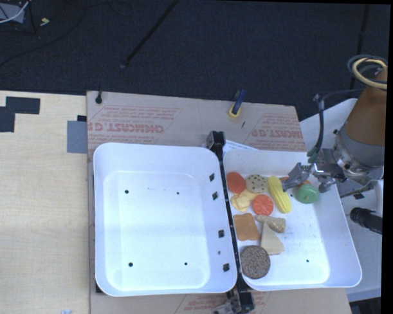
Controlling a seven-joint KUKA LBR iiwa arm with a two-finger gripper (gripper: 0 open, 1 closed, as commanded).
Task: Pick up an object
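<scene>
The right bin (321, 267) holds several toy foods. Among them are a yellow corn cob (279, 193), a red tomato (235, 182), a red disc (263, 205), a speckled cookie (257, 183), an orange-brown toast slice (246, 227), a pale wedge (271, 242) and a dark brown round biscuit (254, 262). A small green round piece (306, 193) lies near the bin's right side. My gripper (309, 180) hangs low over the bin's upper right, open, its two fingers spread to either side just above the green piece. Nothing is clamped between them.
The left bin (105, 182) stands beside the right one, with a black divider strip (223, 212) between them. Both rest on a cardboard sheet (153, 119). A blue and yellow clip (237, 104) sits at the cardboard's far edge. The arm's orange band (368, 114) rises at the right.
</scene>
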